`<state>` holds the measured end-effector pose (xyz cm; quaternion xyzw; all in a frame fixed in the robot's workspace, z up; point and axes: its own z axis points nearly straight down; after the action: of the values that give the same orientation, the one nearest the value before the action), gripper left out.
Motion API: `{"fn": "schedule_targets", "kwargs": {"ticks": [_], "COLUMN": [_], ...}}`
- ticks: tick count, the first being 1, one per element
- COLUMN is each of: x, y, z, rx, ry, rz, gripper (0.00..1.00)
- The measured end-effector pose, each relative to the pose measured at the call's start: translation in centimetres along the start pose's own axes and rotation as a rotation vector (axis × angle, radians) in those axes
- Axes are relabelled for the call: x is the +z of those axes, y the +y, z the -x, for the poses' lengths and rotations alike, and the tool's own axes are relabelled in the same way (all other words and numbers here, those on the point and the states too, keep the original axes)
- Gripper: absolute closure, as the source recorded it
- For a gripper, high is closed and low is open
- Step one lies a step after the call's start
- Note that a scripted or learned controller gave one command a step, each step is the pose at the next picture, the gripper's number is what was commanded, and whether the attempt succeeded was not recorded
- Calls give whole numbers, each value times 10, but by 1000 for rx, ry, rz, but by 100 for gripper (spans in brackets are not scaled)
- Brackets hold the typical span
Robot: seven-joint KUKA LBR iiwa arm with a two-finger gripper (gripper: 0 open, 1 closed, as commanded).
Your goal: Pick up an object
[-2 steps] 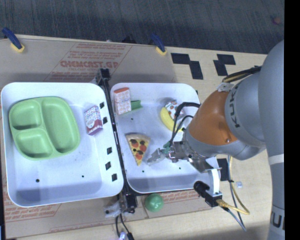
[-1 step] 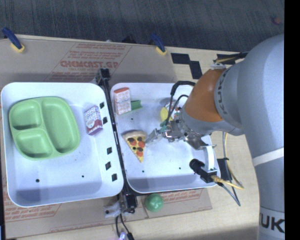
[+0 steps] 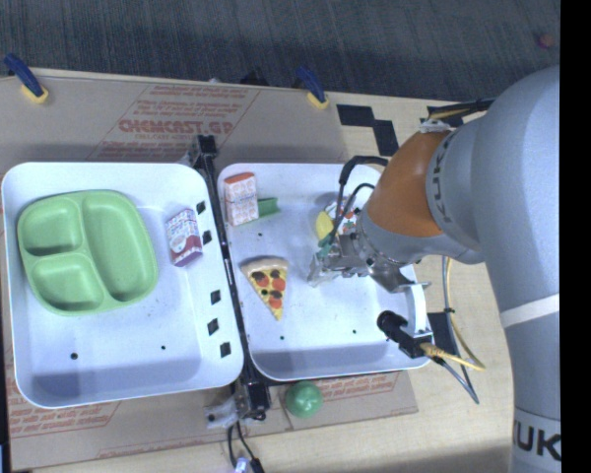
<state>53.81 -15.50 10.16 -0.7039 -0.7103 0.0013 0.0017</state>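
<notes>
yellow object [image 3: 323,226] — small, beside pincer [image 3: 320,264]

Pizza slice [image 3: 267,285]: flat in right bin [image 3: 305,348], left-centre, tip toward near edge, yellow with red and dark toppings.
Small carton [image 3: 240,197]: orange-white, far-left corner of right bin, touching green piece [image 3: 267,206] beside it.
Yellow item [image 3: 323,225]: partly hidden under arm, right bin.
Red-white packet [image 3: 183,236]: left bin [image 3: 98,363], just right of green divided tray [image 3: 84,250].
Green ball [image 3: 302,399]: on surface, outside right bin's near edge.
</notes>
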Motion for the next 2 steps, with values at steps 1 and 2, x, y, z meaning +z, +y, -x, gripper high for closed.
{"fn": "schedule_targets", "kwargs": {"ticks": [1,2], "x": [-101,-170], "y": [-62,-21], "z": [23,3], "rx": [5,3], "ry": [-1,-2], "rz": [4,7], "gripper": [100,100]}}
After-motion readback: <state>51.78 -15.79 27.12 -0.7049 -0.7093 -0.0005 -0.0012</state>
